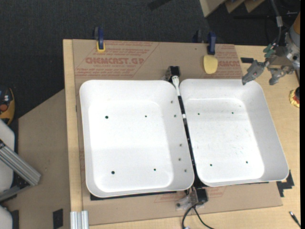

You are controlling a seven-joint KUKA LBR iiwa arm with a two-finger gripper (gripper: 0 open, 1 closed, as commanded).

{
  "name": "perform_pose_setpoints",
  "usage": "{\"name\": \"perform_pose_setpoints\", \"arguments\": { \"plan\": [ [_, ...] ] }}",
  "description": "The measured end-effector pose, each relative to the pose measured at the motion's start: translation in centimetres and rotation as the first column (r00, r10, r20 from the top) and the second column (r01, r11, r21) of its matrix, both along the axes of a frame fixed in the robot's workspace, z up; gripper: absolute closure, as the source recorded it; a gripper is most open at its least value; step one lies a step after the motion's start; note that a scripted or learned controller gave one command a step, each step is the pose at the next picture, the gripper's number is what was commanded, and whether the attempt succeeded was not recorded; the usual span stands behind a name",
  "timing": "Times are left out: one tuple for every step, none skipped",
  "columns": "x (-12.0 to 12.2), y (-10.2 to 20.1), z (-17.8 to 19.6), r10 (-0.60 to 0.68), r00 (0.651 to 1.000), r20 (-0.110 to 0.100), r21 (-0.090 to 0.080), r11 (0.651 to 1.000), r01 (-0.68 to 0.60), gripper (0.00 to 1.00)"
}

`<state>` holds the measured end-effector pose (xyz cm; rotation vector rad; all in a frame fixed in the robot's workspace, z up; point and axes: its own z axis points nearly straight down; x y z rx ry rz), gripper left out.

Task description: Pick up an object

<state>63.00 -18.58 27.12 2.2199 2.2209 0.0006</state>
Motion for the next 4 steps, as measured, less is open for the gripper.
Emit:
{"name": "perform_pose_setpoints", "arguments": {
  "plan": [
    [0.1, 0.0, 1.1, 0.001, 1.0, 0.004, -0.001, 1.0, -0.001, 1.0],
    [-1.3, 1.9, 20.1, 0.003, 1.0, 0.018, -0.005, 1.0, -0.003, 1.0],
    [2.4, 3.6, 7.1, 0.002, 1.0, -0.007, 0.002, 1.0, -0.002, 1.0],
    [3.6, 8.1, -1.3, 0.004, 1.0, -0.01, 0.004, 1.0, -0.004, 1.0]
  ]
}}
